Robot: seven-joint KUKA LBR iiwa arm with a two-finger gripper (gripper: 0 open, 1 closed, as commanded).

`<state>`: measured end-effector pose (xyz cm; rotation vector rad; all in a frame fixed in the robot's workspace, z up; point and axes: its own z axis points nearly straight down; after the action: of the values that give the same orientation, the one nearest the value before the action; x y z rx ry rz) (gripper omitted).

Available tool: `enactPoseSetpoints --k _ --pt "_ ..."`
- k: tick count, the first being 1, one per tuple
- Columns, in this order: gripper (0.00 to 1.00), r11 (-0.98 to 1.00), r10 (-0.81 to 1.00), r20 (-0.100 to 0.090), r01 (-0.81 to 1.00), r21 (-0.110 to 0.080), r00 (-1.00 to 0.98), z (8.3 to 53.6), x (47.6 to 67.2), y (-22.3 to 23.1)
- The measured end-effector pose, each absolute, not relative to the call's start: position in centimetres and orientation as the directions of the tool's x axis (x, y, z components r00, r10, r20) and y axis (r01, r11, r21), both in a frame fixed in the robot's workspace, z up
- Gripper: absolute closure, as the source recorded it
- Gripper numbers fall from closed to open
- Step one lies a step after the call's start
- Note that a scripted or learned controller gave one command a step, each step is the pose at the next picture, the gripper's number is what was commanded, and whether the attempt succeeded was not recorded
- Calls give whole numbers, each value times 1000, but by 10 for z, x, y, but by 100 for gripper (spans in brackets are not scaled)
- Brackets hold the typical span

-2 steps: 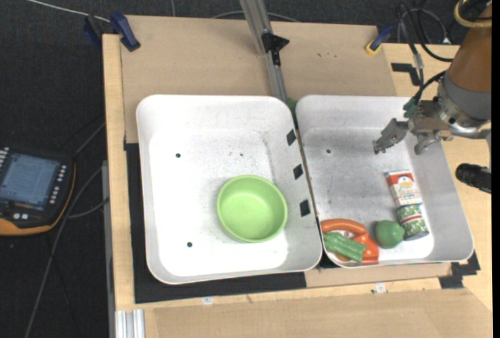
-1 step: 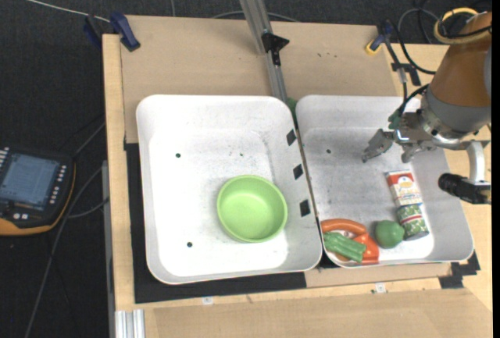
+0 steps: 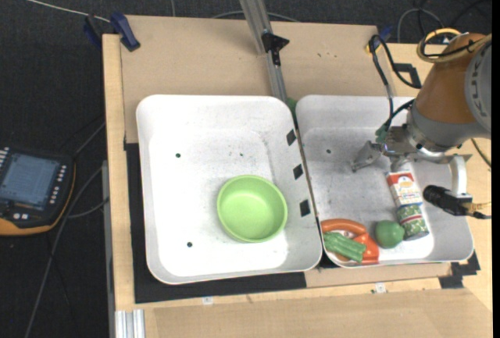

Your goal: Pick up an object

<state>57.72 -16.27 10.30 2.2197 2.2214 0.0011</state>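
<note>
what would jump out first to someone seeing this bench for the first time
Probably the bright green bowl sitting alone in the left bin. Next, the grey and orange arm over the right bin, where a bottle, a green ball and an orange and green toy cluster near the front edge.

Single fixed camera high above the worktop, looking down at a slant, both bins left of the pincer, moderately far

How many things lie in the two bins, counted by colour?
Green: 2, the bowl and the ball
Orange and green: 1, the toy
White with red label: 1, the bottle
Total: 4
</note>
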Motion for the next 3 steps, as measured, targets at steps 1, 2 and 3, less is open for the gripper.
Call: enactPoseSetpoints --k 1,2,3 --pt "100 1 1000 0 1000 3 -1 115 578 -163" --pt "100 0 1000 -1 1000 4 0 158 576 -166" --pt "100 1 1000 -1 1000 6 -1 220 581 -166"
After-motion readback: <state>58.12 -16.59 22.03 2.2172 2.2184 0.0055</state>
